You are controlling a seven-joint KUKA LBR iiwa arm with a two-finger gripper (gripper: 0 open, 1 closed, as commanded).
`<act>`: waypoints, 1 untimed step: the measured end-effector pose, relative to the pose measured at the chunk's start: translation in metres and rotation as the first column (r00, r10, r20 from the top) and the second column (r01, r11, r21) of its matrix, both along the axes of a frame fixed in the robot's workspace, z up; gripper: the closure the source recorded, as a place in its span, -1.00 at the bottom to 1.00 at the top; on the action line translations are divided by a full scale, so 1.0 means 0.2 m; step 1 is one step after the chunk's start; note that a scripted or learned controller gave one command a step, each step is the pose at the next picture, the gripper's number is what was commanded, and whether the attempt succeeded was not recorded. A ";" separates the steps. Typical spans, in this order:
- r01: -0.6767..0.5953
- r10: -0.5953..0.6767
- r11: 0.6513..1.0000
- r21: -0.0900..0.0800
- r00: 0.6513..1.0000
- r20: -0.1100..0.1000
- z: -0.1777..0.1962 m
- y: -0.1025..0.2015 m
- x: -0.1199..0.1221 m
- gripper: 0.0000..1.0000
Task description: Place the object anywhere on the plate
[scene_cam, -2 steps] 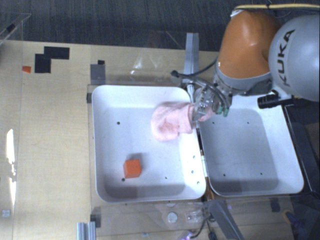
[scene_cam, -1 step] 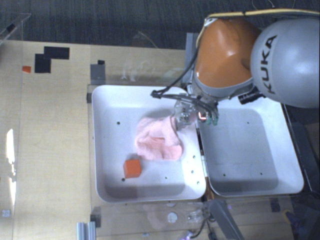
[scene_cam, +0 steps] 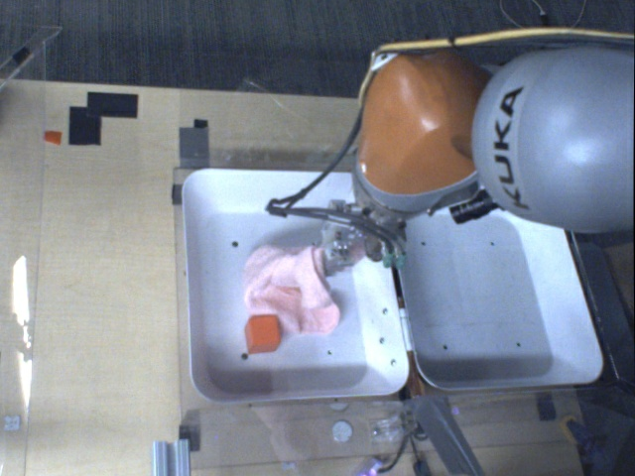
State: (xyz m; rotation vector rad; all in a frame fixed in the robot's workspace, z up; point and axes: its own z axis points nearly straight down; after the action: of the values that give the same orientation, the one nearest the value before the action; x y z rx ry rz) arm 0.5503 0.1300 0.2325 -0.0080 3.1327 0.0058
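Arm enters from the right of the frame, its orange band [scene_cam: 417, 127] large at upper centre. Gripper [scene_cam: 342, 249] sits low over the left bin [scene_cam: 213, 216], at the upper right edge of a crumpled pink cloth [scene_cam: 288, 291]; whether it is wide, narrow or pinching the cloth I cannot tell. Cloth lies mid-bin, slightly right of centre. Orange block [scene_cam: 263, 334] rests just below the cloth's lower left edge, touching it, on the bin floor. Right bin [scene_cam: 496, 305] lies beside the left one, walls touching. Pale wooden worktop [scene_cam: 99, 296] spreads to the left, with black markers [scene_cam: 99, 114] at upper left.
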 end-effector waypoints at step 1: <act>0.002 -0.002 1.000 0.001 1.000 0.001 0.02 0.27 -0.09 1.00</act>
State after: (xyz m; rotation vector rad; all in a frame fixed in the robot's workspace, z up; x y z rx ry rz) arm 0.5325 0.1830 0.2360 -0.0054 3.1319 0.0075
